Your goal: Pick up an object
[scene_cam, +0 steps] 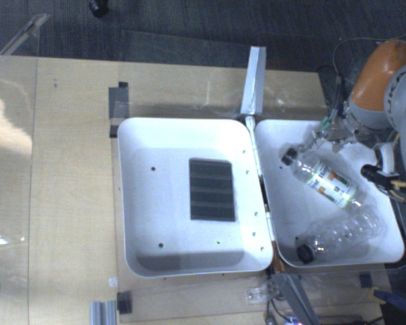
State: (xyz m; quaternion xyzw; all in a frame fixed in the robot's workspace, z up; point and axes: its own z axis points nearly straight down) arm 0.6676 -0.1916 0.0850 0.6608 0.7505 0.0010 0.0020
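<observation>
Two clear bottles [325, 179] (one labelled) in right bin [392, 249], one dark ribbed pad [212, 189] left; claw [330, 128] state unclear.

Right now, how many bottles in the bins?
2, both in the right bin: a labelled bottle lying near its middle, and a clear bottle along the front wall. The arm may hide more.

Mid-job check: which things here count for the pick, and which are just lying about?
For the pick:
- labelled clear bottle, lying in the right bin
- second clear bottle with dark cap, near that bin's front edge
- tool, above the right bin's far side

Lying about:
- dark ribbed pad in the left bin
- metal bar behind the bins
</observation>
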